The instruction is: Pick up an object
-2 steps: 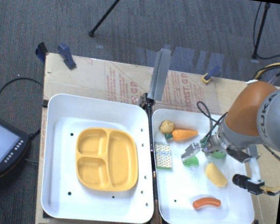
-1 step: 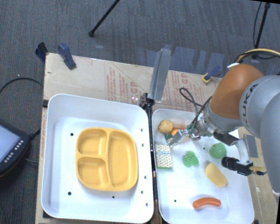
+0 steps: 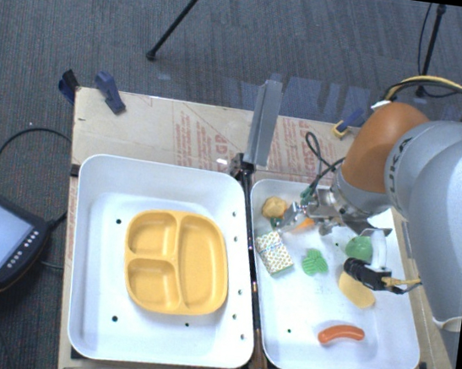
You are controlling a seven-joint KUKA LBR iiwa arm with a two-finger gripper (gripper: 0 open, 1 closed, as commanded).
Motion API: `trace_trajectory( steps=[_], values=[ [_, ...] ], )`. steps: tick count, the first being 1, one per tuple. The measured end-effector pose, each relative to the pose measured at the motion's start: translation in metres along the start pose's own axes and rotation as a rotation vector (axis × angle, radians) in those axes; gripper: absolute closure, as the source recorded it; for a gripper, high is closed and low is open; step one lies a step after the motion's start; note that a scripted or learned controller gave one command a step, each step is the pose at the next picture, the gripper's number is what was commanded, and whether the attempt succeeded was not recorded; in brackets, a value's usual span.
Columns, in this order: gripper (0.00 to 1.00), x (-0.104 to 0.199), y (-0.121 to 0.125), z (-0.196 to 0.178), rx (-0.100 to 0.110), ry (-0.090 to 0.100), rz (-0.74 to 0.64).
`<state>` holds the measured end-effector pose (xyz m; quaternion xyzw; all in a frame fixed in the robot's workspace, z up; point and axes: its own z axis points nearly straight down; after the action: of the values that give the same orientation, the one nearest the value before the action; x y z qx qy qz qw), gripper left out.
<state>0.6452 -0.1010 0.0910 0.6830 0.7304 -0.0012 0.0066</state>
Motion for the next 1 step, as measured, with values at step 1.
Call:
trace_trajectory(
  steps=[1],
  values=[
    [0.0,-0.0339,-0.0563,0.0039,0.011,0.011,-0.056]
  ],
)
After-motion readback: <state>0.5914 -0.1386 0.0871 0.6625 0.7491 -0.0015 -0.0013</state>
